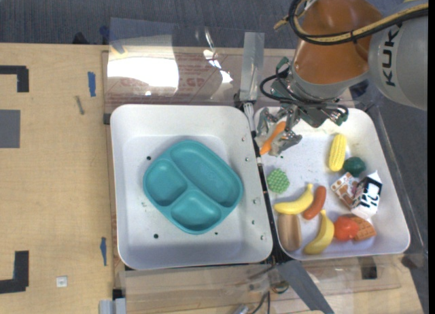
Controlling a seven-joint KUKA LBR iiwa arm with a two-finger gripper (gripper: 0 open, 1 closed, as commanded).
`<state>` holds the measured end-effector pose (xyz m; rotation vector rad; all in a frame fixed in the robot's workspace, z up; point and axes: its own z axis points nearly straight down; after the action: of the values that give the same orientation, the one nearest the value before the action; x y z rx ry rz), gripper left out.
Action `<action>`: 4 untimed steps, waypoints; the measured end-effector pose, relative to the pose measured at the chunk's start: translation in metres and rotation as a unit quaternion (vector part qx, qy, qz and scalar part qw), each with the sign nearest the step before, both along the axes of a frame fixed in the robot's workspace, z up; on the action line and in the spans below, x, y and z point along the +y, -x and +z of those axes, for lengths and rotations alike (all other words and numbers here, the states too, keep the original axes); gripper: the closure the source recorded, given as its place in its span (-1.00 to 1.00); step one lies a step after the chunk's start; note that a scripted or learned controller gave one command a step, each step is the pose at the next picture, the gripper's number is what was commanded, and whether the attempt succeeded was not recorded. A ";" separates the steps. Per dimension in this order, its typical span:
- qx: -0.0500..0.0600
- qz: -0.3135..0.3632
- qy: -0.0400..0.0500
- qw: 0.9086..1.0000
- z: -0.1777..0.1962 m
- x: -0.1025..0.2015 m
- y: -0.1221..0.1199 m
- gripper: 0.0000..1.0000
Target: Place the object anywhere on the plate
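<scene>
The wooden worktop [47, 190] carries two shallow white bins side by side. The left bin [129, 238] contains one teal plate [192, 185] with three compartments, lying near its middle. The right bin [391, 217] contains the toy food: two bananas, one [296, 203] curved near the middle and another [321, 234] at the front, one ear of corn [336, 152], one green round piece [278, 181], one dark green piece [354, 166], one red sausage [314, 203], one brown bun-like piece [289, 231], one red-orange piece [353, 228] and one printed packet [357, 191]. The arm [333, 34] reaches over the far end of the right bin, its bulk covering that corner. The tool [277, 134] hangs at the bin's far left corner, its fingers pinching a carrot [270, 138], orange, tilted, close to the wall between the bins and well apart from the plate. How wide the fingers stand is hard to make out amid the metal parts.
</scene>
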<state>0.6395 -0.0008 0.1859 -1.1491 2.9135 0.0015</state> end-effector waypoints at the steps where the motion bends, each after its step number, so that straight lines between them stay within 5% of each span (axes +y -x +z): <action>1: 0.001 0.025 0.001 1.000 0.015 0.026 0.075 1.00; 2: 0.002 0.025 0.001 1.000 0.014 0.025 0.075 -1.00; 3: -0.002 0.025 0.000 1.000 0.025 0.027 0.073 1.00; 4: -0.001 0.317 0.002 0.948 0.069 0.064 0.027 1.00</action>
<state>0.6121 0.0631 0.2545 -2.0136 2.3985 -0.0020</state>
